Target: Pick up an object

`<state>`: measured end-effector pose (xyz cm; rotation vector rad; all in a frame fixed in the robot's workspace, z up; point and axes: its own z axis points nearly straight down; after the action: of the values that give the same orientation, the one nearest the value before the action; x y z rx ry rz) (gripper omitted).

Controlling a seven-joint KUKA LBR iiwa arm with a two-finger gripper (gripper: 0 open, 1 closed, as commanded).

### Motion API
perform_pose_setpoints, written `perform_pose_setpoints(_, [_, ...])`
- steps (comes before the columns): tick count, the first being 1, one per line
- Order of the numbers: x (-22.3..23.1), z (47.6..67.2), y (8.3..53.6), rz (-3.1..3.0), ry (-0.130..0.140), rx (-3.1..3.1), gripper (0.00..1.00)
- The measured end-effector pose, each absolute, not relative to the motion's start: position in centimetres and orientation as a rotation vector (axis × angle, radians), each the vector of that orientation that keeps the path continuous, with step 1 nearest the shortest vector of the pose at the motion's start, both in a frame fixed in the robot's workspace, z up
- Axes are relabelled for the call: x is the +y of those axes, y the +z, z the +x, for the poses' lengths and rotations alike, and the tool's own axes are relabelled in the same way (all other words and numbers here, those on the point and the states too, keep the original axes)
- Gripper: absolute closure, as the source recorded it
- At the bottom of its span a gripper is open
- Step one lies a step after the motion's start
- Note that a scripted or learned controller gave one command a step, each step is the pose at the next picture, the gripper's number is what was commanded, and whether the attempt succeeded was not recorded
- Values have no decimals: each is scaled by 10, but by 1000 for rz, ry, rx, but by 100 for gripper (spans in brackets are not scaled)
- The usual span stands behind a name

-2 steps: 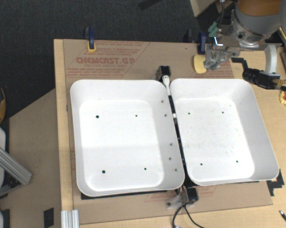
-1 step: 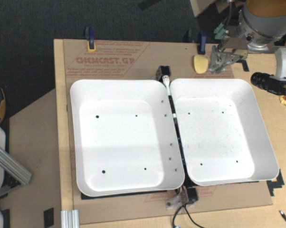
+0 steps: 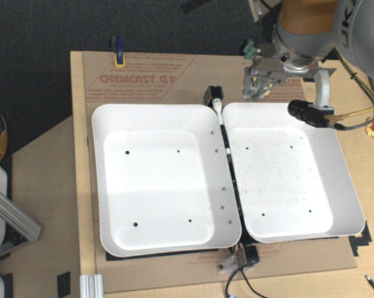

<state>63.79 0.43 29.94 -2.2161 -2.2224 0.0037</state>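
Note:
My gripper (image 3: 259, 89) hangs from the grey arm with the orange band, over the cardboard just behind the back left corner of the right bin (image 3: 336, 166). The left bin (image 3: 103, 166) lies beside it. Both bins show bare white floors marked by a few small dark dots. Nothing is seen in the gripper.
A black clip (image 3: 213, 95) sits at the back of the seam between the bins, and another clip (image 3: 246, 255) with a cable at the front. A blue and yellow clamp (image 3: 118, 49) holds the cardboard sheet (image 3: 150, 79) at the back left. Metal framing (image 3: 13, 219) stands at the far left.

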Motion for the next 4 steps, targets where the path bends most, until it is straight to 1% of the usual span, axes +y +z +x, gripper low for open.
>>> perform_pose_setpoints(1, [92, 653, 252, -2208, 3, -2226, 100])
perform_pose_setpoints(2, [98, 637, 282, -2220, -4, -2224, 100])
perform_pose_setpoints(3, [92, 622, 305, -2224, -5, -2221, 100])
perform_pose_setpoints(4, [37, 611, 349, -2232, -5, -2219, 100])
